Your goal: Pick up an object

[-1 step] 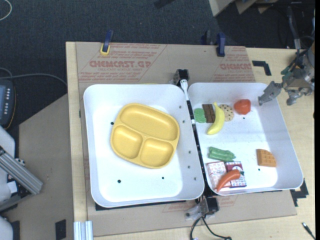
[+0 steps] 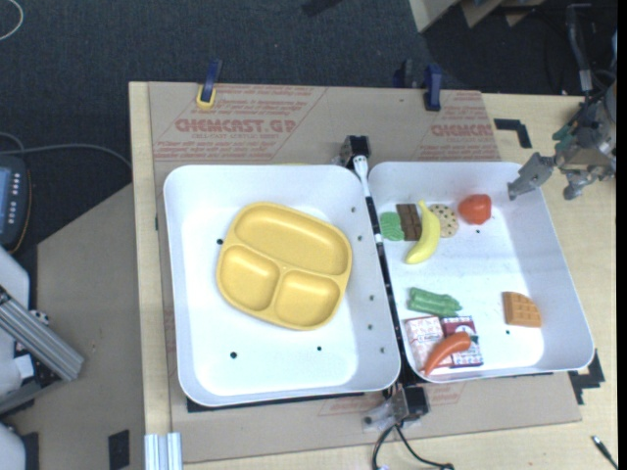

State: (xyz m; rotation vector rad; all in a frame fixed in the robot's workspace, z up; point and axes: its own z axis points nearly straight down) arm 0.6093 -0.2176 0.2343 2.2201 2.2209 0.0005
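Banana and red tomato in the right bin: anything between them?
Yes. In the camera view a speckled cookie lies between the banana and the tomato, touching or nearly touching the banana, with a gap to the tomato.

Left bin (image 2: 196,360): I saw plain white, with a few small dark dots.
Right bin (image 2: 558,292): white as well.
Divided plate (image 2: 282,264): I logged it as solid yellow.
Banana (image 2: 426,235): yellow.
Tomato (image 2: 475,209): red.
Waffle (image 2: 521,309): orange-brown with a grid pattern.
Pepper (image 2: 447,351): I read it as red-orange.
Green beans (image 2: 433,302): green.
Packet (image 2: 441,339): red and white print under the pepper.
Cookie (image 2: 447,220): pale tan with dark specks.
Chocolate bar (image 2: 409,222): dark brown.
Counter (image 2: 294,125): I noted tan with red lettering.
Clamps (image 2: 207,84): yellow and blue at the far edge.
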